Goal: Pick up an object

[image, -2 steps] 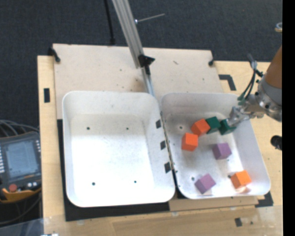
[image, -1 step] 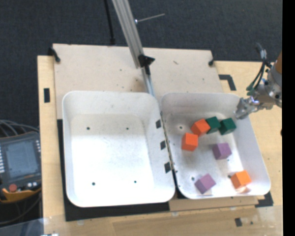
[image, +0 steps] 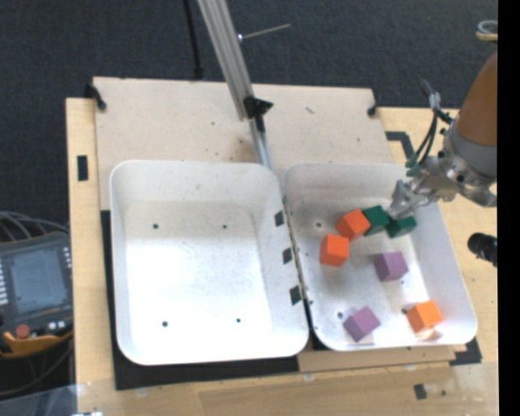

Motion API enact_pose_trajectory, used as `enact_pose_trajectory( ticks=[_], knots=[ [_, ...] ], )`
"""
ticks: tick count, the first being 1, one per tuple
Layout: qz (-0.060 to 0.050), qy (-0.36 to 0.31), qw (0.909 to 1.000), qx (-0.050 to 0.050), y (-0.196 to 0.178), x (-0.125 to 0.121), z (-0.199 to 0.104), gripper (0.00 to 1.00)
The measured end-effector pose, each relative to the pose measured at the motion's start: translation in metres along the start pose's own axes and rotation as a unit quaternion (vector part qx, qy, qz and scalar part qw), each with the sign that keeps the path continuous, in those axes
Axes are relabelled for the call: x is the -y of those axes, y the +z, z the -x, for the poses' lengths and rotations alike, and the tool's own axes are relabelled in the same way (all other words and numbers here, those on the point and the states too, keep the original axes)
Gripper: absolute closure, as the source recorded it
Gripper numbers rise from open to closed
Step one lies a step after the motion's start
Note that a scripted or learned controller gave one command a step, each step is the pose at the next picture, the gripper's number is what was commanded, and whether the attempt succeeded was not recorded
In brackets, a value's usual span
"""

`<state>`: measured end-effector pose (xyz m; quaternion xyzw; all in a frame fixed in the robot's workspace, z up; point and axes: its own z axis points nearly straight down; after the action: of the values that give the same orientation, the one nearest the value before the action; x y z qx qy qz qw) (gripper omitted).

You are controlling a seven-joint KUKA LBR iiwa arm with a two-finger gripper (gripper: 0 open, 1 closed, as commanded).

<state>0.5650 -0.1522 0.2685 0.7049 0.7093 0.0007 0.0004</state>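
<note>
Nearest the camera, a purple cube and an orange cube lie along the front wall of the right bin. Farther back sit a second purple cube, two more orange cubes, and two green blocks just beside them. My tool hangs directly above the green blocks; I cannot tell how it stands. On the counter, the left bin adjoins the right bin.
</note>
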Motion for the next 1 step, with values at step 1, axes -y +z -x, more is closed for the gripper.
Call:
enact_pose_trajectory(
  ticks=[1],
  knots=[
    [-0.001,0.000,1.0000,0.000,0.0131,0.0055,-0.0454,1.00]
  ],
)
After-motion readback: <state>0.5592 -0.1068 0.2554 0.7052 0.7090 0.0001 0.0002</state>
